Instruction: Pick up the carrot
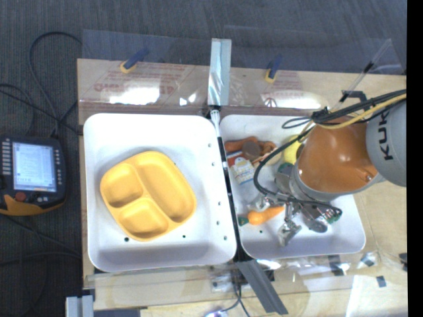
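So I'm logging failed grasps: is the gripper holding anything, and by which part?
Cannot be told. The gripper is low in the right bin, beside the carrot, but nothing shows between its fingers.

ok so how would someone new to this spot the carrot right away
Look in the right-hand white bin, under the grey arm. The carrot lies near that bin's lower left, just left of the gripper. It is the small bright orange piece, brighter than the brownish items further up.

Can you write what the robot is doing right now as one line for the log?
arm: over right bin | gripper: low, beside carrot | carrot: lying in bin, not lifted | yellow tray: left bin
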Robot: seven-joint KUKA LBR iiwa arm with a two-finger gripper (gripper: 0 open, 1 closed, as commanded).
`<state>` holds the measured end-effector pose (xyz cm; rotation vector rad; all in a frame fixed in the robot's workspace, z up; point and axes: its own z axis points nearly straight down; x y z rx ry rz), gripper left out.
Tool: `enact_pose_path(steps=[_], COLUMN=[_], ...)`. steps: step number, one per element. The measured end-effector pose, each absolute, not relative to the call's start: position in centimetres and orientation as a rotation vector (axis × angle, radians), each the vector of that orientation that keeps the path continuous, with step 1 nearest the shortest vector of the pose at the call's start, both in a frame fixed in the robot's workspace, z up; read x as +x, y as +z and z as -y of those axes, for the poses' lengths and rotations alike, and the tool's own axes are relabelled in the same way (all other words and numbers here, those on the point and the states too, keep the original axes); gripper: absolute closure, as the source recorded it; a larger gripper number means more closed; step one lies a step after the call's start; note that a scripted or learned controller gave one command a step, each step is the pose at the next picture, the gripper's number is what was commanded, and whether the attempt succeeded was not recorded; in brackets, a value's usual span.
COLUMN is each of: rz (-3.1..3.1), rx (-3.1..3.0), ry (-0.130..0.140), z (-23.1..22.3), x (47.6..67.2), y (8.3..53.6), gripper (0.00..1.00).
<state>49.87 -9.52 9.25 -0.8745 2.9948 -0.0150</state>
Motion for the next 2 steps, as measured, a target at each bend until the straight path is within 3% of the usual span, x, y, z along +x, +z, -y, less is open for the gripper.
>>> enact_pose_path(steps=[1, 2], rz=[-2.993, -3.023], rx=[-0.874, -0.808], ry=[-0.015, -0.004], z=[9.4, 3.0], x=[50.0, 50.4], y=[10.3, 25.0], gripper=[1.0, 1.0])
